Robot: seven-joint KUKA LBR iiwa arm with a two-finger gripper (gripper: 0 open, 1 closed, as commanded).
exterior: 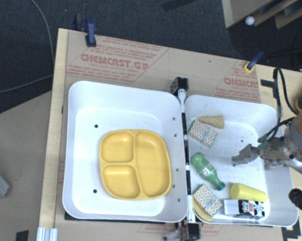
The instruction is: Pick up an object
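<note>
where legible, "chemcast" lettering (115, 61)

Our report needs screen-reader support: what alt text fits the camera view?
A gripper hangs over the right bin, among a green bottle, a yellow object and waffle-patterned pieces. The left bin holds a yellow divided plate.

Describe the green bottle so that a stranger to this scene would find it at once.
Start at the right-hand white bin, the one without the yellow divided plate. Along its left wall, about halfway down, lies a small green plastic bottle on its side, pointing diagonally. It is the only green thing there, lying between two checkered packets, with a yellow tube-like object to its right.
</note>
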